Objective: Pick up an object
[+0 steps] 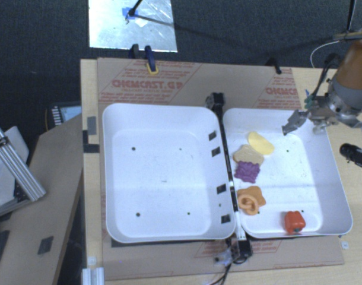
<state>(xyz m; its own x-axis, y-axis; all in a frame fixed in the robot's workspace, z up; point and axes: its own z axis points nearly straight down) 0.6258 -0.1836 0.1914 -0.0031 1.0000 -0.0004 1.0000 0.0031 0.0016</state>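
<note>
Smooth white plastic bins [169, 114] (slightly glossy)

Open floor under my hand, clutter further in

Below my hand [298, 122] the right bin [311, 165] lies bare; toys [250, 171] crowd its wall [228, 165] beyond.

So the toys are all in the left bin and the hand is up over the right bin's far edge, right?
Not quite. The camera view shows the toys, such as the yellow piece, purple piece and red piece, in the right bin. The hand is over that bin's far edge.
</note>
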